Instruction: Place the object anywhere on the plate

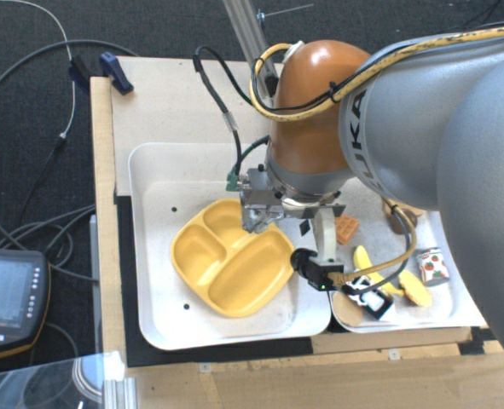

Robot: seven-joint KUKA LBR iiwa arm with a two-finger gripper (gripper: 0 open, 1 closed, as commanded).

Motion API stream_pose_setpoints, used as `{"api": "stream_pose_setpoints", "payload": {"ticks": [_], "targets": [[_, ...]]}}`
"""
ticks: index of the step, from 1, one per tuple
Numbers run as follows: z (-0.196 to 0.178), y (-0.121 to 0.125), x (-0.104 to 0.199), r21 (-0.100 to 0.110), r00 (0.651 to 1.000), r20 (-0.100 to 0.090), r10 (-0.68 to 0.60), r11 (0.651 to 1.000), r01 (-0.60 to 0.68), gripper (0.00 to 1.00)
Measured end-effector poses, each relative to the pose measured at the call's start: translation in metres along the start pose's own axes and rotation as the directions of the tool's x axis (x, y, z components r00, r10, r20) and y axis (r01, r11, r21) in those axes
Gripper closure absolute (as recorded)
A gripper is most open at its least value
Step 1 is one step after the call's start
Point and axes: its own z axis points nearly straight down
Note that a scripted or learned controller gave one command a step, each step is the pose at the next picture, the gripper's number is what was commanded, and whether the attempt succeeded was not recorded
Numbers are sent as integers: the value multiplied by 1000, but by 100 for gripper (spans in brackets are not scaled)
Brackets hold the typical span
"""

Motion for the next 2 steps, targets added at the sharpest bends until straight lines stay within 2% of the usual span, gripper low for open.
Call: {"api": "stream_pose_setpoints", "payload": {"ticks": [1, 2], "targets": [[-4, 2, -2, -9, 1000, -2, 4, 1000, -4, 0], [22, -43, -76, -4, 1000, 2, 12, 1000, -12, 0]]}}
